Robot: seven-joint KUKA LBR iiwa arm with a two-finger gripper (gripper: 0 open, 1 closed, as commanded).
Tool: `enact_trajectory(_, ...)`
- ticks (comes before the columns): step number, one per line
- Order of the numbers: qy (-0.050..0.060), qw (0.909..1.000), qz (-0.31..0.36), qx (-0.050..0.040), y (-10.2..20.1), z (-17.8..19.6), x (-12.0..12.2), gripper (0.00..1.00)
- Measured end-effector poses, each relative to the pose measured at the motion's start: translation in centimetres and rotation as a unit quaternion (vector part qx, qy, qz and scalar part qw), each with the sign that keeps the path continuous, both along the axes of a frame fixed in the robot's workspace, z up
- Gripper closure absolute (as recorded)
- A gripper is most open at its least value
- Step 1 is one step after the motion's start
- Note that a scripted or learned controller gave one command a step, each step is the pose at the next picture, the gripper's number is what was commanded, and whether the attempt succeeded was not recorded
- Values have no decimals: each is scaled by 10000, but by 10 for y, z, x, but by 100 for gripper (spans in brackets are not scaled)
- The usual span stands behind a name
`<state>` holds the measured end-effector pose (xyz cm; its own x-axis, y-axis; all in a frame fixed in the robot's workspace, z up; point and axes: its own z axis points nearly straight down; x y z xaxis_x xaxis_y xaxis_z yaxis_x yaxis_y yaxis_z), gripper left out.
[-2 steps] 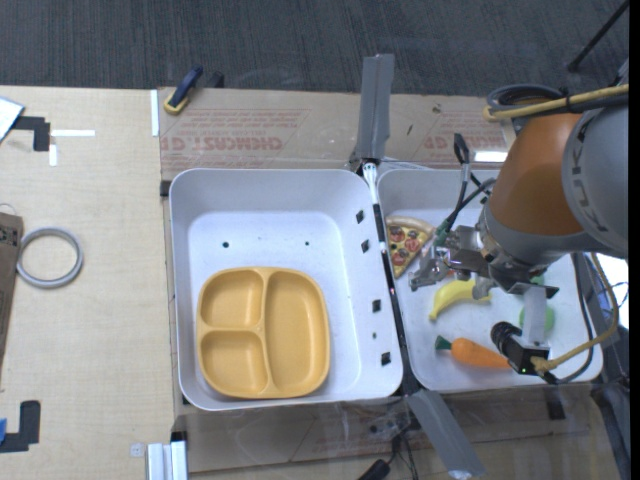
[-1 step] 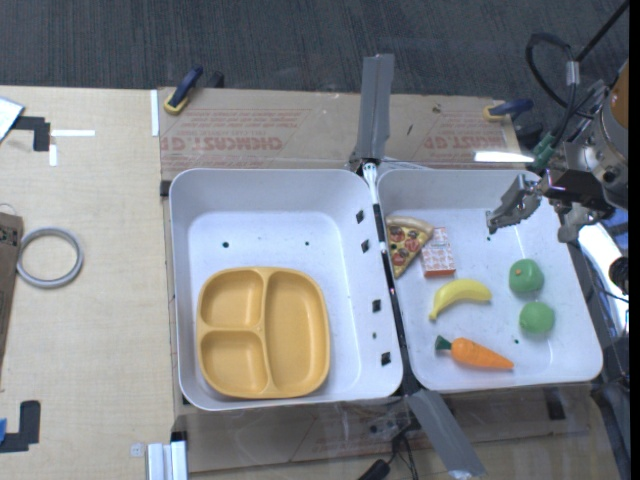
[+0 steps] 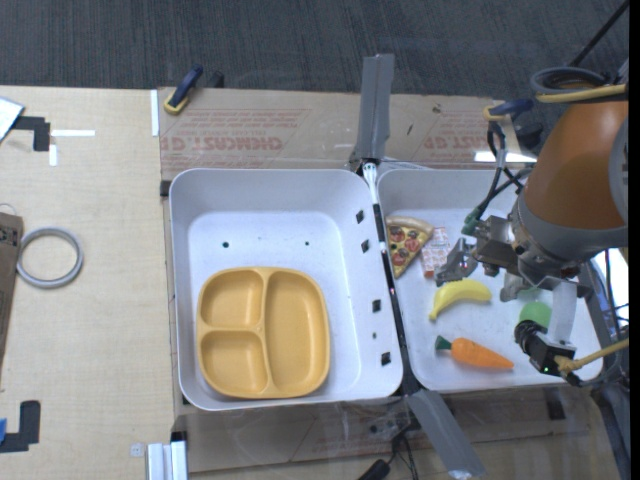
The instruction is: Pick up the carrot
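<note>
I worked in a robotics lab, not a home. My surface [image 3: 80, 368] was bare plywood patched with printed cardboard [image 3: 270, 128], two white bins [image 3: 185, 268] fixed side by side on it. A tape roll [image 3: 45, 257] lay loose, cables [image 3: 505, 183] trailed off my arm [image 3: 580, 168], and grey carpet [image 3: 250, 18] ran behind.

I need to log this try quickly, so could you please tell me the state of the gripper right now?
Gripper: cannot be told whether open or closed. It sits above the banana, and the carrot lies apart from it in the right bin.
</note>
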<state>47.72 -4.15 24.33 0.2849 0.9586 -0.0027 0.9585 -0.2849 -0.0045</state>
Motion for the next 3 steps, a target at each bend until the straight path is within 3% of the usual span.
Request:
enact_trajectory(1,-1,10000,-1,0,0,0,0,0)
enact_trajectory(2,20,10000,9,-8,-1,8,0,100)
enact_trajectory(3,20,10000,8,-8,-1,8,0,0)
